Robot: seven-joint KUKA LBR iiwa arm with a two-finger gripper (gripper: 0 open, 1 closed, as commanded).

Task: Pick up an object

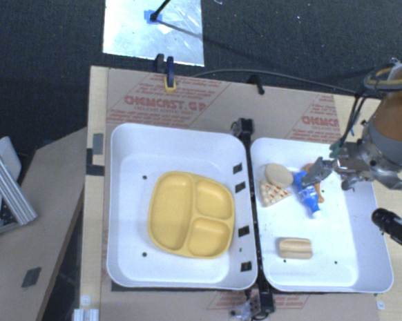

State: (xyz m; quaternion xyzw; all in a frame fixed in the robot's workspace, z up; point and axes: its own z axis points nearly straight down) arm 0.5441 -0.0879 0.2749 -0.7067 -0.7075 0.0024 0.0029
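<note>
Hand (318, 174) at right of frame, over the blue object (309, 197) in the right bin (369, 273), grip state unclear.

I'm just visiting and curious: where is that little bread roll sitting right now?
The bread roll lies in the right-hand bin, near its front edge, on its own below the waffle piece and the blue object.

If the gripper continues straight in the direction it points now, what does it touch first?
The gripper points down and left over the right white bin. It would probably first meet the small blue object just beneath it, though one slanted view leaves the depth uncertain.
</note>
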